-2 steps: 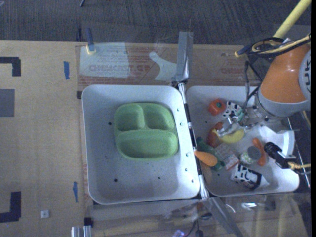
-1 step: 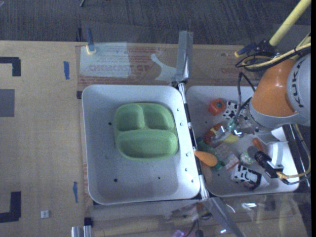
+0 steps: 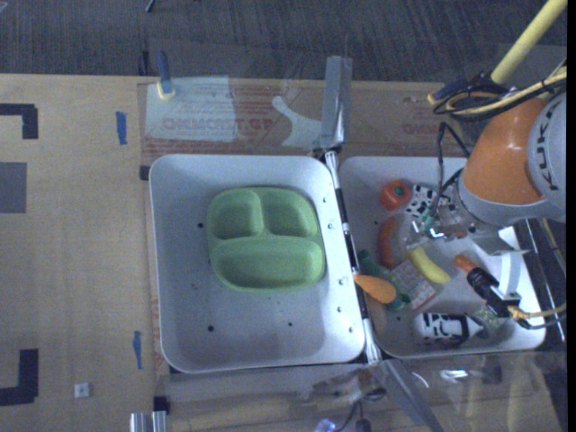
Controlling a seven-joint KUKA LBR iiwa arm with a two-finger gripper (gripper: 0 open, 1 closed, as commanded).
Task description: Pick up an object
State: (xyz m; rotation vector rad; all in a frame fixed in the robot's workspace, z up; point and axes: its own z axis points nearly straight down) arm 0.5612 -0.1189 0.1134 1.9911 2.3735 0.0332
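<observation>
Arm (image 3: 522, 165) comes in from the right and bends down over the right bin (image 3: 360, 174), its orange band sitting above the wrist. Its gripper (image 3: 438, 223) hangs low over the upper middle of that bin, among the toys; whether it is open or closed cannot be told from this slant, and nothing can be seen held in it.

Left bin (image 3: 171, 268) holds a green divided plate (image 3: 266, 238), lying flat near its centre with three compartments (two small at the top, one long below).

Right bin is crowded. A red tomato-like toy (image 3: 395, 194) lies near its top, just left of the gripper. A yellow banana (image 3: 428, 265) lies just below the gripper, with a reddish sausage-shaped piece (image 3: 387, 239) to its left. An orange carrot (image 3: 375, 286) rests by the bin's left wall. A black-and-white object (image 3: 445, 327), possibly a toy cow, lies near the lower edge, well apart from the gripper.
</observation>
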